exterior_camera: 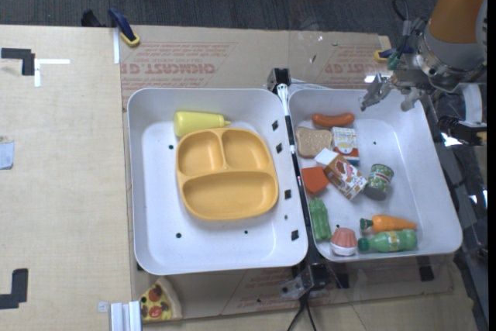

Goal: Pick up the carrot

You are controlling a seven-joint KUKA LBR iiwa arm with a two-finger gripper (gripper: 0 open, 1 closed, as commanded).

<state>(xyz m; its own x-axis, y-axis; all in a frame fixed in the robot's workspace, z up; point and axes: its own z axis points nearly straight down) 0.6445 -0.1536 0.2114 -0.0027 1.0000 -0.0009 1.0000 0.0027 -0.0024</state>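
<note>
Lying orange with a green top in the right bin's [434, 167] near corner, the carrot [390, 224] sits on a pale wooden surface [54, 190], end effector [390, 92] fingers apart

Orange carrot [390, 224] (green top leftward), lying flat, right bin's near corner

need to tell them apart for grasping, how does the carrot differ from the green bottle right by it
The carrot is orange with a small green top at its left end; the green bottle is green all along. The carrot tapers to a point on the right, while the bottle keeps a rounder, thicker body. The carrot lies farther from the right bin's near rim, the bottle closer to it. Both lie on their sides, lengthwise left to right, side by side.
</note>
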